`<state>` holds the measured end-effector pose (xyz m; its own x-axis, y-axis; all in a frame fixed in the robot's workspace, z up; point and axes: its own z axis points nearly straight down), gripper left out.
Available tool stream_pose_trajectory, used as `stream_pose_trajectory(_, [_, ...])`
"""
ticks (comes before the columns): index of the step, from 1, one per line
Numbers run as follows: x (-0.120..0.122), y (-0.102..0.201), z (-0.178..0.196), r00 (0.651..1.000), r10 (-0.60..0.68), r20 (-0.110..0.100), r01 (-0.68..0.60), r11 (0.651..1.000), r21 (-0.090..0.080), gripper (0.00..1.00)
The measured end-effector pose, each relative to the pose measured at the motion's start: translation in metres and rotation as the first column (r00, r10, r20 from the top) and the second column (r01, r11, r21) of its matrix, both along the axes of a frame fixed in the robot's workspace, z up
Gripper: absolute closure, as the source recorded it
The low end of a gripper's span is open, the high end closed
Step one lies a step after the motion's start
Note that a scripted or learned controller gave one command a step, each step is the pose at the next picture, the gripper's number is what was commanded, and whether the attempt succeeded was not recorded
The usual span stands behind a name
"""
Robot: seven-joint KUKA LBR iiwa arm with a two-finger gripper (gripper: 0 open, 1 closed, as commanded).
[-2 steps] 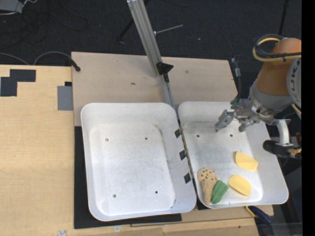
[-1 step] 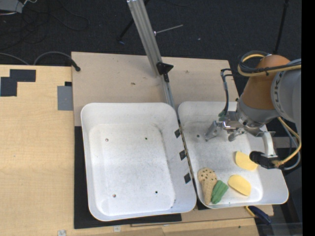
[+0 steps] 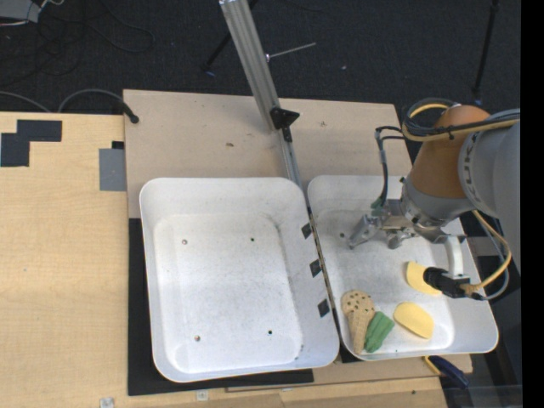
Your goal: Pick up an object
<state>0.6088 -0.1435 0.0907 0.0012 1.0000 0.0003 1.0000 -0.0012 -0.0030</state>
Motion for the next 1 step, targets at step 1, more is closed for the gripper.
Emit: stream_pose_trajectory(1, [-0.0001, -0.0009, 0.0106, 1.0, -0.005, 0.0, 0.005, 1.0, 0.001, 1.0])
